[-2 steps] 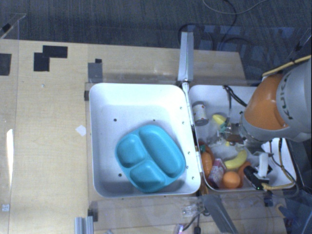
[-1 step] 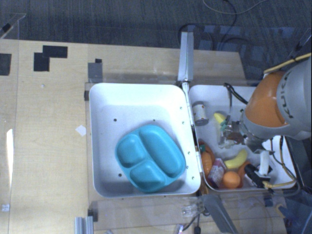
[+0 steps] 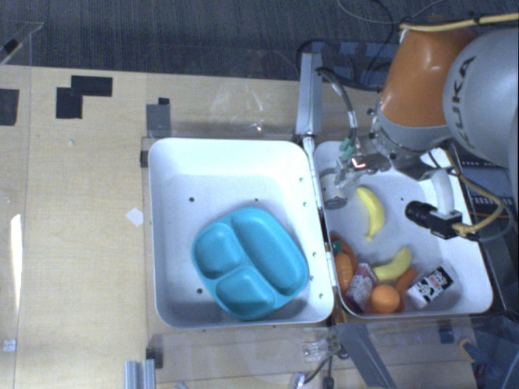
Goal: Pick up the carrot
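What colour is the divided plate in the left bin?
Light blue: the three-compartment plastic plate lies in the shallow white left bin, seen clearly in the camera view.

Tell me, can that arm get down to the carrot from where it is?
Probably yes. The carrot lies uncovered against the right bin's left wall, and the gripper hangs over that same side, further back. The wall and a packet pressed against the carrot leave little room for fingers, though.

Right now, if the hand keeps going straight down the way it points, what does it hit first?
Most likely the bare floor of the right bin near its upper left corner, under the hand. The upper banana lies just beside that line, though depth is hard to judge here.
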`<move>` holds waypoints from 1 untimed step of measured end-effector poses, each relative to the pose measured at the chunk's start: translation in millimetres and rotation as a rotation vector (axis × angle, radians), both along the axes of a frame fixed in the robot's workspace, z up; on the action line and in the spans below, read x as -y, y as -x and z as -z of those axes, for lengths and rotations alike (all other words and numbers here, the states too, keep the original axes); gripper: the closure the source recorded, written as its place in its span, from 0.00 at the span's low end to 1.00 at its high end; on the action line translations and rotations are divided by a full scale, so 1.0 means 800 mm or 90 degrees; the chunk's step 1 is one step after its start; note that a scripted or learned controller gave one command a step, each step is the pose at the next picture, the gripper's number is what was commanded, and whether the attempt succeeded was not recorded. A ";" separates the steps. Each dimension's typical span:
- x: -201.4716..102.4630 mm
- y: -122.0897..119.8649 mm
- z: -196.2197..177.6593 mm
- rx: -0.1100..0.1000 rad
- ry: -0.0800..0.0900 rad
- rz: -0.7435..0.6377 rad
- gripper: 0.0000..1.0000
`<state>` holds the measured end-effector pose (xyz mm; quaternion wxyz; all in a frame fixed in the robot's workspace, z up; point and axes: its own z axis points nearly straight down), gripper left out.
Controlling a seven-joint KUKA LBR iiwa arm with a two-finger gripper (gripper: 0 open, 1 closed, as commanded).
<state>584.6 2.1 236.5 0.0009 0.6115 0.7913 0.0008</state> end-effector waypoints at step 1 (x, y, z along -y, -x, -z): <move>0.031 0.099 0.059 -0.002 0.000 0.019 1.00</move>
